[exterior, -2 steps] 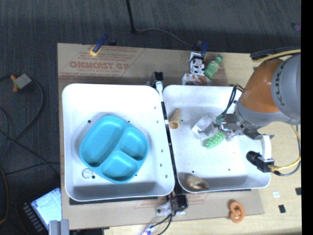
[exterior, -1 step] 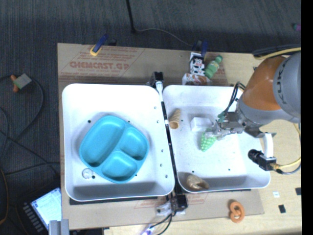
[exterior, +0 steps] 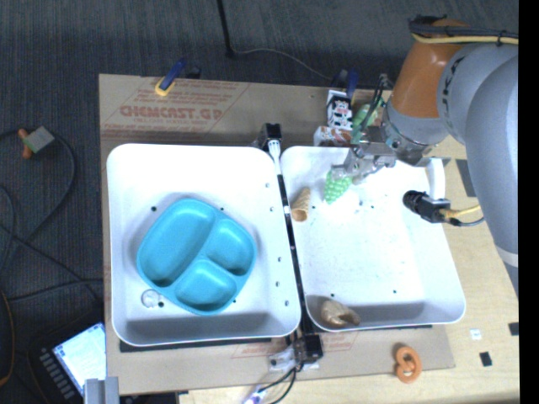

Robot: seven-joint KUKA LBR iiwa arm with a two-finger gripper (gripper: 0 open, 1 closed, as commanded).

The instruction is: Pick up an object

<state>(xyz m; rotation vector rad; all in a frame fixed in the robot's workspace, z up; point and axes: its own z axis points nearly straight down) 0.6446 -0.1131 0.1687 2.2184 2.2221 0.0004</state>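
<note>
My gripper [exterior: 352,168] hangs over the far left part of the right bin [exterior: 438,297], reaching in from the right. A small green knobbly object [exterior: 336,188] sits right at the gripper's tip, touching or nearly touching it; whether it is gripped is unclear. At the right bin's left wall lies a tan cone-shaped piece [exterior: 299,204]. A brown and tan lump [exterior: 338,314] rests against the bin's near wall. The left bin [exterior: 126,175] holds a blue divided plate [exterior: 196,253].
A small clear ring [exterior: 150,297] lies in the left bin's near corner beside the plate. On the bench in front of the right bin sits an orange ring [exterior: 408,362]. A blue clamp [exterior: 171,76] and a printed card [exterior: 338,111] are behind the bins.
</note>
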